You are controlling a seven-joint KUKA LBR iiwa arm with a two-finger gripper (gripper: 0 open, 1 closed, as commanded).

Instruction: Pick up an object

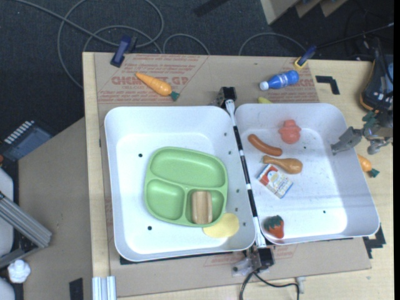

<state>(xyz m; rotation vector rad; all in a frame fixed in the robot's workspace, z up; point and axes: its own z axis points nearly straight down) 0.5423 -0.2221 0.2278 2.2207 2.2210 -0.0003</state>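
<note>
From the overhead camera view, the gripper (350, 140) sits at the far right rim of the right bin (325, 224), low over the wall, and whether it is released or clenched I cannot tell at this size. Nothing shows in its grasp. The risk here, as I judge it: the pincer comes in right at the bin's edge, so a descent could catch the rim or land on bare floor with no object under it. The nearest candidates lie well to its left: the red round toy (289, 131) near the back, the sausage (264, 145) just beside it, the tan drumstick (284, 164) below, and the small packet (275, 182) touching that drumstick's near side, close enough that a grab at one may nudge the other. A strawberry (274, 227) rests at the front corner, well apart from the pincer.
</note>
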